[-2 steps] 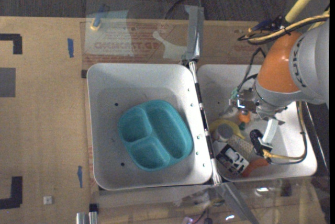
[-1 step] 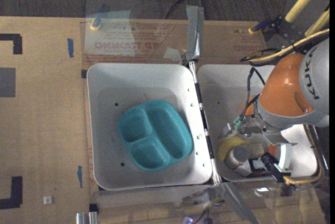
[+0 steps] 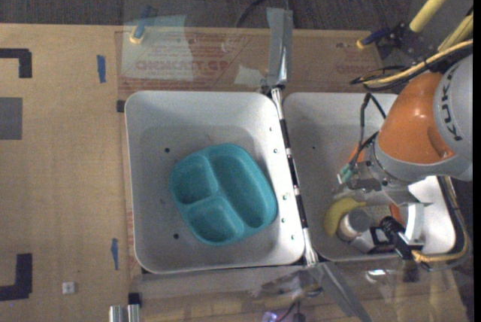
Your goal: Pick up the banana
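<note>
A teal divided plate (image 3: 222,192) lay in the left bin (image 3: 143,162), toward its 5 o'clock side; blue tape (image 3: 101,68) marked the bench (image 3: 60,185).

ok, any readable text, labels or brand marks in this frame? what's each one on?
"KU": black letters on the arm's grey housing, cut off at the frame edge.
Faint reddish print on the clear plastic sheet behind the left bin: too blurred to read.
No text visible on the teal divided plate, the banana or the right bin.
</note>
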Controlling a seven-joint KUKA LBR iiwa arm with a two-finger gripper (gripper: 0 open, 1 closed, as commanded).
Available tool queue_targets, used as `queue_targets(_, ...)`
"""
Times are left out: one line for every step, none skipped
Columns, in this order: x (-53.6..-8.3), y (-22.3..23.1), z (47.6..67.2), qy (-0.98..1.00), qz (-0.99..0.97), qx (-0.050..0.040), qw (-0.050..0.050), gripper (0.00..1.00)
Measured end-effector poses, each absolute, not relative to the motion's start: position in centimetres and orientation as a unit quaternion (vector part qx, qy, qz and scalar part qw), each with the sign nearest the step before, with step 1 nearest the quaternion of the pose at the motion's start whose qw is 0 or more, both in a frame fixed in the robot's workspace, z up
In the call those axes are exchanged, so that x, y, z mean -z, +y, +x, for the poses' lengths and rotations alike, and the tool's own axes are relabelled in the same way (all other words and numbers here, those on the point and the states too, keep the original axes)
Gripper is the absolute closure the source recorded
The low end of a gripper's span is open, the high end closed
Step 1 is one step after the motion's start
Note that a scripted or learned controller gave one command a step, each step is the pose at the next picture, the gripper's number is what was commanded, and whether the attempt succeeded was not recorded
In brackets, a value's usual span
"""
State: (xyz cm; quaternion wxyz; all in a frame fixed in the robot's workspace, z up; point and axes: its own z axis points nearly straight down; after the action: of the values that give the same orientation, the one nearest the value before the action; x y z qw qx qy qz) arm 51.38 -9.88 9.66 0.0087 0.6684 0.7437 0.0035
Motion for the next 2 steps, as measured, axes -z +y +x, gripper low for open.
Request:
queue_targets(-9.62, -9.9, 51.34, 0.744, 0.668, -0.003, 0.008, 0.0)
queue_targets(-10.38, -10.13, 51.4, 0.742, 0.671, -0.003, 0.008, 1.0)
